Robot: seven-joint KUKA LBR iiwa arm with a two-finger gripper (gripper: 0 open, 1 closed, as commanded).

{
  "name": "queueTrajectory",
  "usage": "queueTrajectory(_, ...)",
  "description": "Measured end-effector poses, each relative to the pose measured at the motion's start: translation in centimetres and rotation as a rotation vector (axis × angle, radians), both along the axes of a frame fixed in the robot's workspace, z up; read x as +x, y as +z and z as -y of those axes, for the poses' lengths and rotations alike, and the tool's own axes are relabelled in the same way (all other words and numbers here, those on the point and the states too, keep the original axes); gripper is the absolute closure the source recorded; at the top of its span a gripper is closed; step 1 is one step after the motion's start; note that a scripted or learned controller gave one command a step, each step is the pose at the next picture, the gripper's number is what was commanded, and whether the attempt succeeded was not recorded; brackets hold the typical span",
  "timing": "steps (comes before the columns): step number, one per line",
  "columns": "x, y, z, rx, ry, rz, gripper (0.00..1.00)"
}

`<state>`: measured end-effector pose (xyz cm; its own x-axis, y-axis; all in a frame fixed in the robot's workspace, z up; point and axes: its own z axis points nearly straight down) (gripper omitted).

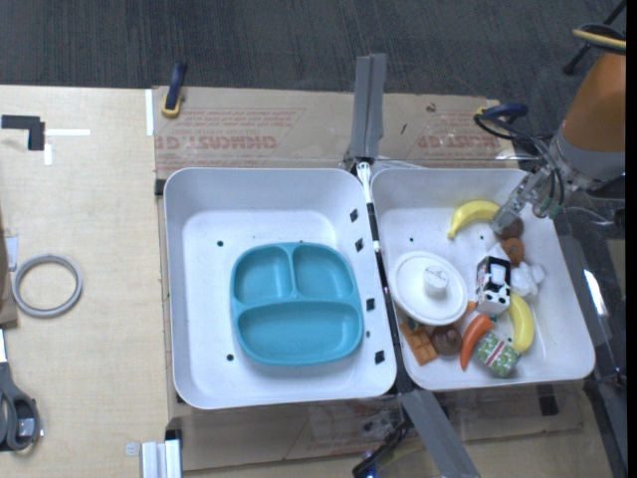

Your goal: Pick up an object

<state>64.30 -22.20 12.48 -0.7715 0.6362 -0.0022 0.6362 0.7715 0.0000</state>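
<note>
End effector (518, 210) low over right bin (567, 366), just beside banana (471, 214) and brown toy (511, 230); grip state impossible to tell. Blue divided plate (297, 303) in left bin (189, 267).

The arm (595, 118) wears a broad orange band over a grey wrist — pale metallic gripper (519, 210) below.

Bright, even overhead light; soft shadows inside white bins (184, 297) (mild glare on rims); slight overall softness.
</note>
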Motion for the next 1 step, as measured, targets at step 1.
queueTrajectory(1, -4.95, 14.07, -1.55, -0.001, 0.003, 0.002, 1.00)
